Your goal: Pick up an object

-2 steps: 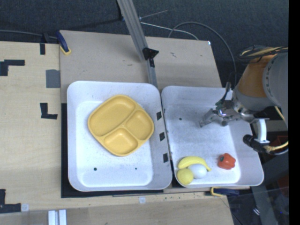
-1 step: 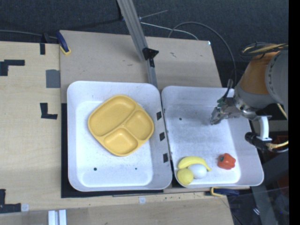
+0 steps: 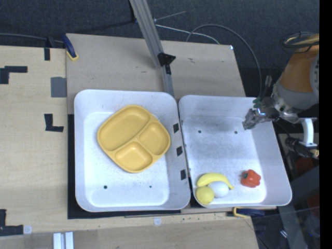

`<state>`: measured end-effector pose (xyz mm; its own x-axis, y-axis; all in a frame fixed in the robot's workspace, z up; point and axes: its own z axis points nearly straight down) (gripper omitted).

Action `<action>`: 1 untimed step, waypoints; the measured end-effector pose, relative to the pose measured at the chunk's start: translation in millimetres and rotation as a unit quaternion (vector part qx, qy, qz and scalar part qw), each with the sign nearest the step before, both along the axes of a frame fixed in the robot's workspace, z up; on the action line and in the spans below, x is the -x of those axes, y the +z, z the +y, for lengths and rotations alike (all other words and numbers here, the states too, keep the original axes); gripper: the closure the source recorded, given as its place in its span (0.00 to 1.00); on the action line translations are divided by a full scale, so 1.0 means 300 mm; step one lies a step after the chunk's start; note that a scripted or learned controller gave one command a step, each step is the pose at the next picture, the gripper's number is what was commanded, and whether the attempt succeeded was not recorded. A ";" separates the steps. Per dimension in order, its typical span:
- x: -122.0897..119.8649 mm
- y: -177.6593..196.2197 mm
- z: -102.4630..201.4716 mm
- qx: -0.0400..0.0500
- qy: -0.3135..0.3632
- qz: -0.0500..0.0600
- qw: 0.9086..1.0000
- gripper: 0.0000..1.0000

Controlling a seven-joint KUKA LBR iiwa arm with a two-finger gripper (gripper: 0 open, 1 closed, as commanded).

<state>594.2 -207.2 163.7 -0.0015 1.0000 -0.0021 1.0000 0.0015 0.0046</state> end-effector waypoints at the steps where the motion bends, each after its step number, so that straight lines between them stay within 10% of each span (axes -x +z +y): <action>1: -0.007 0.212 0.005 0.000 0.000 -0.001 1.000 1.00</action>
